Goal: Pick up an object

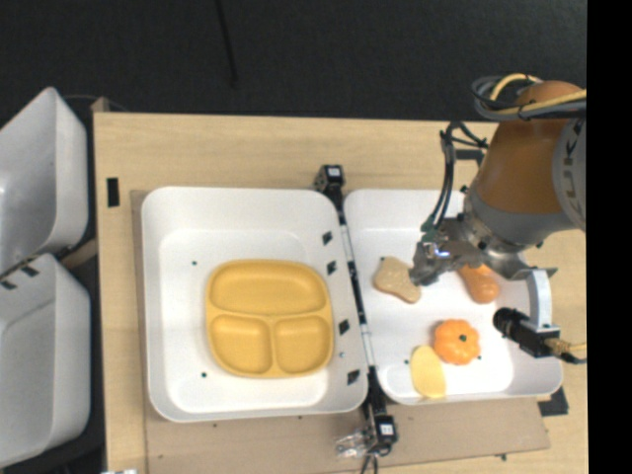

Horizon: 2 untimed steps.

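In the right bin (pixel 395 210) lie a tan, bread-like piece (pixel 396 279), an orange pumpkin-shaped toy (pixel 456 342), a pale yellow oval piece (pixel 428 372) and an orange lump (pixel 481 284). My gripper (pixel 430 262) hangs low over the right bin, just right of the tan piece and touching or nearly touching its right end. The orange lump lies partly under the wrist. I see nothing lifted off the bin floor.
The left bin (pixel 173 225) holds a yellow three-compartment plate (pixel 269 316). A black divider with clips (pixel 348 265) runs between the bins. The arm's grey and orange body (pixel 528 166) covers the right bin's far right corner. White casings stand at the left edge (pixel 35 186).
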Available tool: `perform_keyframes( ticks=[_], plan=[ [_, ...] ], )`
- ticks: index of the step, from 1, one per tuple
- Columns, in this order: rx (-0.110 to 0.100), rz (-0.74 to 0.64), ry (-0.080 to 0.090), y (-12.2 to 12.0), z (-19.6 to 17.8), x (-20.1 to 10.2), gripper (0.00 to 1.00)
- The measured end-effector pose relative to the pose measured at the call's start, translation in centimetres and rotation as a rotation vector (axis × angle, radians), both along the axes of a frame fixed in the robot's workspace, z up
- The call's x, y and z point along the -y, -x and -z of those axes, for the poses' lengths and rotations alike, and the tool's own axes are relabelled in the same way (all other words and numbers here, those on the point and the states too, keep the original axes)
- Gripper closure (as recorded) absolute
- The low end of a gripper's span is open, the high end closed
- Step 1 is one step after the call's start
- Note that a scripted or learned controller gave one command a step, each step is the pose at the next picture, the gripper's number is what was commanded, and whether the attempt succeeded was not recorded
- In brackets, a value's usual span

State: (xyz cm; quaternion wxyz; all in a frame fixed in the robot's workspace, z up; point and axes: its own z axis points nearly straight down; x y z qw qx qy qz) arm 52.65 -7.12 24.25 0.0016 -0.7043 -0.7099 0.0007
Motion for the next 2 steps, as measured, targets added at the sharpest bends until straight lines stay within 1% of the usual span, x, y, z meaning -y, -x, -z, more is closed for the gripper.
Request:
perform_keyframes(
  ticks=[1,2],
  plan=[
    [-0.001,0.001,0.000,1.0,0.3,-4.5,1.00],
    [0.002,-0.001,0.000,1.1,-0.5,-9.3,1.00]
  ],
)
